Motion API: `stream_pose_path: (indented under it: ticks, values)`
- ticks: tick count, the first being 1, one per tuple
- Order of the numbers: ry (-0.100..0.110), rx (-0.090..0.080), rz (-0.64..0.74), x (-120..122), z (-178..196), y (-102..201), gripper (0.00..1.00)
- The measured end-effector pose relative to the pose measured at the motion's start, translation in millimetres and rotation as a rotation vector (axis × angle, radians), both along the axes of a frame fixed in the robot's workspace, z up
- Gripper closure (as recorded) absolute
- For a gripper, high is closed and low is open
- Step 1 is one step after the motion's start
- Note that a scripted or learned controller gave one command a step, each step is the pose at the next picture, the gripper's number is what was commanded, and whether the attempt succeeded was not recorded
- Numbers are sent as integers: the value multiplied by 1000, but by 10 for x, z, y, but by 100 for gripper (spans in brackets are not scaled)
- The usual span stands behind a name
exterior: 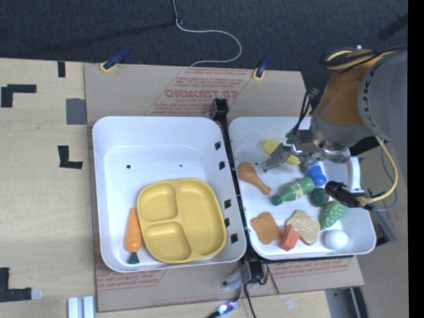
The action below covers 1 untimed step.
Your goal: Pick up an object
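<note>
The right bin [248, 134] holds several toy foods: a yellow piece [269, 146], a tan drumstick [254, 177], a green bottle [295, 191], a blue piece [317, 175], a green textured piece [332, 213], a white egg [336, 239], a bread slice [306, 224], a red piece [289, 238] and an orange nugget [266, 227]. My gripper [278, 158] hangs low over the upper part of this bin, just right of and below the yellow piece, above the bottle. I see nothing held in it.
The left bin [112, 138] holds a yellow divided plate [180, 218] and a toy carrot [133, 234] along its left wall. The arm's wrist and cables [344, 105] cover the right bin's upper right. A black clip [219, 107] sits where the bins meet.
</note>
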<state>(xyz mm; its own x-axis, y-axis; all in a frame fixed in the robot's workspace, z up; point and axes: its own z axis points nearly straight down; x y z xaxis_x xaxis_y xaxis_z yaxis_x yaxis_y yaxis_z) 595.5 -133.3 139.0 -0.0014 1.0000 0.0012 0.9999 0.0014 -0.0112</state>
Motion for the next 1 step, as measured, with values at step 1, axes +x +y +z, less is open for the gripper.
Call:
stream_pose_path:
  ticks: [1]
  values:
    - [-4, -2, 1, -13, -555, 7, 0]
